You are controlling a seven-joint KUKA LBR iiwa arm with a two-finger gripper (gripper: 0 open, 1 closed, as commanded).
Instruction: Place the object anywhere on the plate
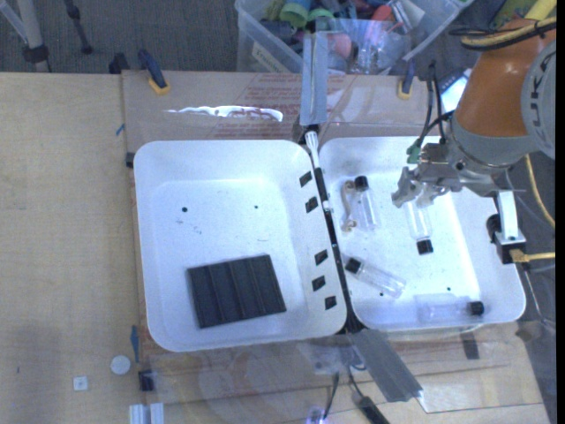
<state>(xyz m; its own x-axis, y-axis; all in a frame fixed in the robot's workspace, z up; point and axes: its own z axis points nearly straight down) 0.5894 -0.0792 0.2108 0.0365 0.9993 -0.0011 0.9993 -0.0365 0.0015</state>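
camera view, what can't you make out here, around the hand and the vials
- Hand: seen from above over the right bin; the arm's wrist covers it, so whether it is open or shut cannot be told.
- Vial under the hand: its upper end is hidden by the hand; touching or apart is unclear.
- Clear vials: see-through on white, outlines faint.
- Crate of toys: cut off by the top edge.
- Dark plate: surface detail too small.
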